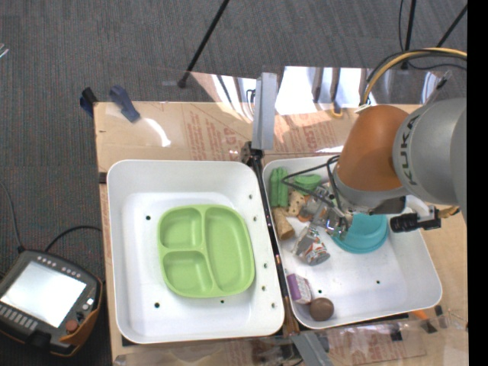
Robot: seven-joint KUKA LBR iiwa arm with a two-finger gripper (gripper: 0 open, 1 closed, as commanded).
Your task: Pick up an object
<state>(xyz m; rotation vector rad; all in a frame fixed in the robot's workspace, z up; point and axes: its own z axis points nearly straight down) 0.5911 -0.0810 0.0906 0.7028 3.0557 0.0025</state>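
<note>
Claw (324, 218) low in right bin (396, 280) above crumpled silver wrapper (311, 248) — grip state cannot be told. Left bin (133, 181) holds glossy green three-compartment tray (206, 250).

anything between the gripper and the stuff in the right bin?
Nothing visible. The gripper is already down in the right bin, among the clutter at its back: a crumpled silver wrapper just below it, the teal bowl beside it. The brown ball lies apart near the front edge.
</note>
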